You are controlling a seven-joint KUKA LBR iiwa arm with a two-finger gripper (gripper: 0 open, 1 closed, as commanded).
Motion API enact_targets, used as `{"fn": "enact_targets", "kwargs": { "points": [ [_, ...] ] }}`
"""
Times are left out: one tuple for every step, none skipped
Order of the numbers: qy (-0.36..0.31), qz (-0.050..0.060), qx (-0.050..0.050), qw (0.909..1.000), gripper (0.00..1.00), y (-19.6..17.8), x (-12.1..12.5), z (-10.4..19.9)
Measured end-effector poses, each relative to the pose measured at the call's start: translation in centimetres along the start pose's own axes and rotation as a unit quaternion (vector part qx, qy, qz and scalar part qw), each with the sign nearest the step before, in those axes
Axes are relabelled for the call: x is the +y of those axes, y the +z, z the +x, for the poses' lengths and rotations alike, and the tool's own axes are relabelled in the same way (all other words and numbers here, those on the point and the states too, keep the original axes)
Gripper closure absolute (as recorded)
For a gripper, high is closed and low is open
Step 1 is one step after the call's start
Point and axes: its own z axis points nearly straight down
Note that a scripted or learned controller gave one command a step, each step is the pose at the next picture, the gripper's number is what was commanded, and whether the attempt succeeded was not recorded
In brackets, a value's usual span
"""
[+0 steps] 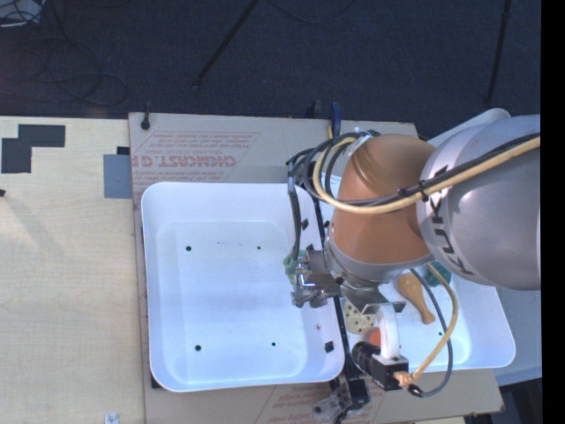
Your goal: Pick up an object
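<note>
Two shallow white bins sit side by side on a bench; the left bin (168, 237) is bare; the grey arm (485, 201) with its orange band (380, 201) hangs over the right bin (485, 343), partly hiding a wooden spoon-like object (415, 294) and small items there.

Two white bins (168, 237) and one grey arm (477, 201).
</note>
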Motion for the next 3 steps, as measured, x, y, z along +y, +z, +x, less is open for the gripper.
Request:
{"fn": "enact_targets", "kwargs": {
  "points": [
    [0.004,-0.004,-0.001,1.0,1.0,-0.3,0.1,-15.7],
    [-0.006,-0.006,0.003,1.0,1.0,-4.6,3.6,-10.5],
    [-0.006,-0.011,0.003,0.9999,1.0,-15.5,5.9,-7.7]
  ]
}}
